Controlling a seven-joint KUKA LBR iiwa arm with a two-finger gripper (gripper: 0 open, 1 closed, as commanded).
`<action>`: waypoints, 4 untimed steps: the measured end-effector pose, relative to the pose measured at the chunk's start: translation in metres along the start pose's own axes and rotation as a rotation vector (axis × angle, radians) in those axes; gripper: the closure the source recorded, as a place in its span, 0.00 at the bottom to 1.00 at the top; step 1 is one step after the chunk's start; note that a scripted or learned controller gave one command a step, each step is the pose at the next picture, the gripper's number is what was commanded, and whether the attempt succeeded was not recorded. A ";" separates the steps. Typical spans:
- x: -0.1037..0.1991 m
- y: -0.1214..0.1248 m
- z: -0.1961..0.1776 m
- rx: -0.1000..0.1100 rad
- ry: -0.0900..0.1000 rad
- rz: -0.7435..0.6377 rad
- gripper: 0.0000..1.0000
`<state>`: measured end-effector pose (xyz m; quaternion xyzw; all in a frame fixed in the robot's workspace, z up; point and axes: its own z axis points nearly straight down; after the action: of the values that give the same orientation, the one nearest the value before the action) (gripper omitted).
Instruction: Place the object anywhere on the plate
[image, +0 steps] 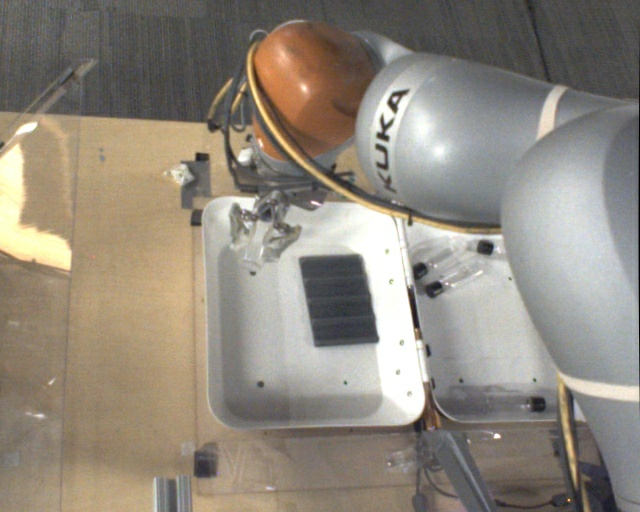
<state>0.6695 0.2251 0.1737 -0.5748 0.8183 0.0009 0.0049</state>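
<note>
A dark, ridged rectangular plate lies flat in the middle of the left white bin. My gripper hangs over that bin's far left corner, up and to the left of the plate and apart from it. The grey arm with its orange band covers the bin's far edge. Two small clear tubes with black caps lie in the right bin near its far left side. I see no object clearly between the gripper's tips; glare and clutter blur that spot.
The right white bin also holds a clear tube with a black tip along its near wall. A black bracket stands on the wooden bench by the left bin's far corner. The arm's big links fill the right side.
</note>
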 end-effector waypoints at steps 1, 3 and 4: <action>-0.002 -0.001 -0.013 0.005 -0.010 0.004 1.00; -0.010 0.005 0.021 -0.005 -0.001 -1.015 1.00; -0.012 0.005 0.009 0.000 -0.008 -1.012 1.00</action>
<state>0.6694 0.2381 0.1645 -0.8992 0.4374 0.0004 0.0078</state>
